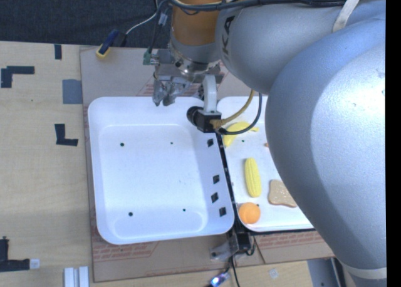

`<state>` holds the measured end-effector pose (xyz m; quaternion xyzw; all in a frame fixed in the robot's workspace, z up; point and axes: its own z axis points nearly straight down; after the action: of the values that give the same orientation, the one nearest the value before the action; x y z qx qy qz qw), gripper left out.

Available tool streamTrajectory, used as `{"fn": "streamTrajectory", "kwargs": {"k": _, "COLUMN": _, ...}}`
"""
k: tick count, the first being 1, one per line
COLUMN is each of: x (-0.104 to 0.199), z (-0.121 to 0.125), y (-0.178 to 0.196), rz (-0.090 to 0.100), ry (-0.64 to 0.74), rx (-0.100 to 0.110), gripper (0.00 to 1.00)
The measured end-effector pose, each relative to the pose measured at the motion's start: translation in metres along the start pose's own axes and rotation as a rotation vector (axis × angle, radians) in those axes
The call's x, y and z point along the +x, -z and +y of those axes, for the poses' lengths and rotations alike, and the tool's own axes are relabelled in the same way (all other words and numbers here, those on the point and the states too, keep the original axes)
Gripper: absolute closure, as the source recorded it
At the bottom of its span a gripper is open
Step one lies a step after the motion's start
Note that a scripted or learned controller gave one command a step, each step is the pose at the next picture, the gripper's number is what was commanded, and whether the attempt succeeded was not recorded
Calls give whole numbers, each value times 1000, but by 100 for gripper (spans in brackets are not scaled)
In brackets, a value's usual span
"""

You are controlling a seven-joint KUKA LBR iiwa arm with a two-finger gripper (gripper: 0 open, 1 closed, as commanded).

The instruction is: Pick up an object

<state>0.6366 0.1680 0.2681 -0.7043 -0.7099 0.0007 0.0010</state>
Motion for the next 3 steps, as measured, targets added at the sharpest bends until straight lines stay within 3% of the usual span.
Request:
{"fn": "streamTrajectory", "kwargs": {"k": 1, "x": 67, "z": -46, "y": 55, "rz": 4, "ry": 3, "rx": -4, "gripper": 100}}
{"fn": "streamTrajectory", "kwargs": {"k": 2, "x": 66, "z": -48, "y": 7, "rz": -3, "ry": -5, "rx": 3, "gripper": 100}}
{"fn": "streamTrajectory", "kwargs": {"k": 3, "x": 37, "z": -108, "y": 174, "rz": 7, "ry": -5, "rx": -17, "gripper": 100}}
